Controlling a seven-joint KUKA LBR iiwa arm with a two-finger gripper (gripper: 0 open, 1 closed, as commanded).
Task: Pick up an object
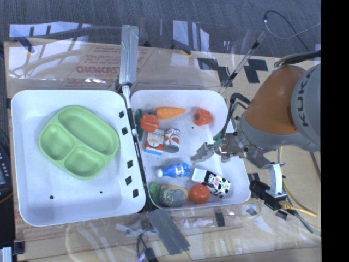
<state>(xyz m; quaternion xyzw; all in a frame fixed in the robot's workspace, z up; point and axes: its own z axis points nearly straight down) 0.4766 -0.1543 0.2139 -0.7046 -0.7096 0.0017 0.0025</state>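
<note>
Gripper [200, 153] above right bin [180, 98], fingers spread, holding nothing; blue-and-white plastic bottle [174, 171] lies just near-left. Risk: crowded black-and-white cow-patterned block [217, 183] and red tomato [199, 193] deflect fingers, grasp slips

I see surface [65, 72], brown cardboard-like top with red print, clear sheeting with tape strips across it. Two white bins sit directly on it, touching side by side: one bin [232, 200] under pincer [203, 153], other bin [22, 162] well away from it, beyond first.
</note>
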